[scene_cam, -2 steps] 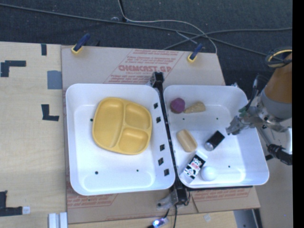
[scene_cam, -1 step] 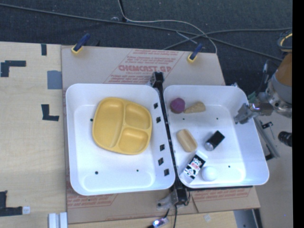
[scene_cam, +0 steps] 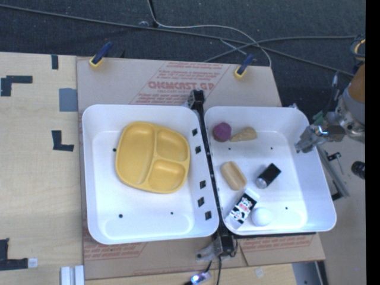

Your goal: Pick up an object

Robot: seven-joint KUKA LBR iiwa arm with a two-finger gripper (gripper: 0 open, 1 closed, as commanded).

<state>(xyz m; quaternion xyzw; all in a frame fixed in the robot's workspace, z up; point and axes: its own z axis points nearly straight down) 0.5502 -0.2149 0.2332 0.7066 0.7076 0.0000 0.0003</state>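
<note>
Overhead, the tool (scene_cam: 306, 140) sits at the right bin's (scene_cam: 314, 218) right rim, nothing visibly in its grip; how far apart it stands I cannot tell. Inside that shallow white plastic bin lie a round purple ball (scene_cam: 222, 130), a tan bread-like piece (scene_cam: 244, 135) lying left-right beside it, an oblong tan bun (scene_cam: 233, 175) pointing toward the near-right corner, a small black block (scene_cam: 268, 175), a black-and-white carton (scene_cam: 243, 210) and a white ball (scene_cam: 262, 217). The left bin (scene_cam: 101, 218) holds a yellow divided plastic plate (scene_cam: 152, 157).
</note>
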